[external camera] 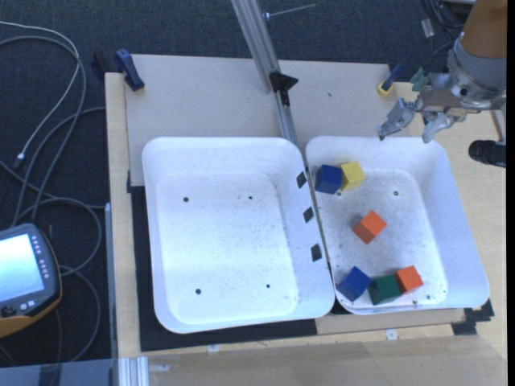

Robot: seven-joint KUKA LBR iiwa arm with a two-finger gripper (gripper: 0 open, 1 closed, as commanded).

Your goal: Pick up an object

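The right bin (451,215) holds several small blocks. A blue block (327,178) touches a yellow block (352,174) near its far left corner. An orange block (369,226) lies alone in the middle. At the near edge a blue block (353,283), a green block (385,289) and an orange block (409,278) sit in a row. My gripper (412,127) hangs open above the bin's far rim, its two fingers spread with nothing between them, well behind the blocks.
The left bin (161,215) lies beside the right one, with black clips along the shared rim. A slanted metal pole (256,34) rises from behind the bins. Blue clamps (129,68) grip the board's far corners. Cables and a handheld pendant (20,276) lie at the left.
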